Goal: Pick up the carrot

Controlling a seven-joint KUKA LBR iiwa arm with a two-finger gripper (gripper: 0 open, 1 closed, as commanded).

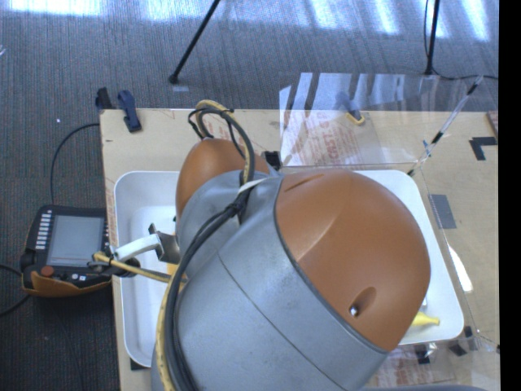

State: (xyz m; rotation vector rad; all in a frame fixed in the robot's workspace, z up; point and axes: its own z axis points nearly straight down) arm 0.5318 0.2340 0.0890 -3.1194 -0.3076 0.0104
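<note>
Floor, far left: handheld control pendant (67, 249), dark screen, orange underside, black cable looping up behind it.

Bench (163, 133), back left corner: blue clamp (127, 109) on the edge.

Left bin (124, 210): white, shallow. Its left wall and a strip of bare floor are visible; the rest is under the arm.

Gripper (161, 248): seen as a dark metal end low over the left bin's floor, near the left wall, and mostly covered by the wrist above it. Apart or together: cannot tell.

Arm (269, 324): grey casing with two orange domes, close under the camera. It spans from the lower middle toward the left bin and covers most of both bins. Black cables (220, 125) arch over the smaller dome.

Carrot: position cannot be told, since the arm hides most of both bin floors. Colour, shape and lie likewise not readable.

Right bin (419, 198): white; back edge and right side visible.

Yellow tapered piece (425, 320): pokes out from under the arm at the right bin's front right corner, lying flat, tip toward the right. What it is cannot be told.

Clear plastic panel (350, 125): stands upright behind the right bin, with glare on it.

Grey tape patch (444, 210): on the bench just right of the right bin.
</note>
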